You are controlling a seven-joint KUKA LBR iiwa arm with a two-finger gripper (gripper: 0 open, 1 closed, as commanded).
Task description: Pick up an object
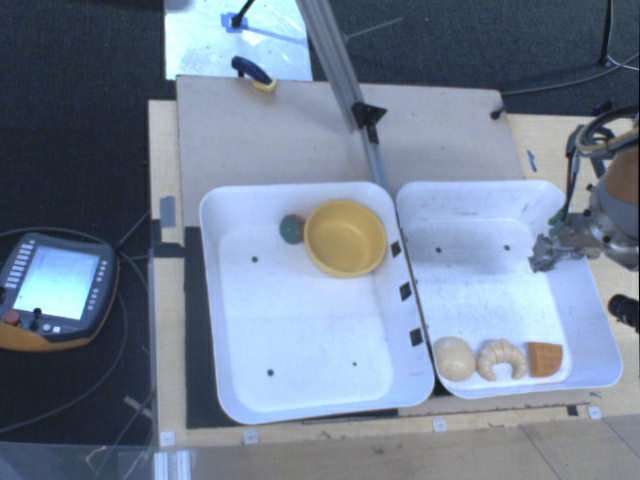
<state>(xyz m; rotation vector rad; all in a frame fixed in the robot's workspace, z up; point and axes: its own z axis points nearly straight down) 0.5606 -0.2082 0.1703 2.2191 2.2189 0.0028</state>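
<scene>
Objects for picking lie along the right bin's near edge: egg, croissant, orange wedge, side by side. Tool hangs above the same bin's right side, well apart from them; finger state cannot be told. Yellow bowl sits in the left bin.

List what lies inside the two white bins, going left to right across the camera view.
Small green ball → yellow bowl → pale round bun → croissant → brown bread slice → pincer at the right bin's edge.
</scene>
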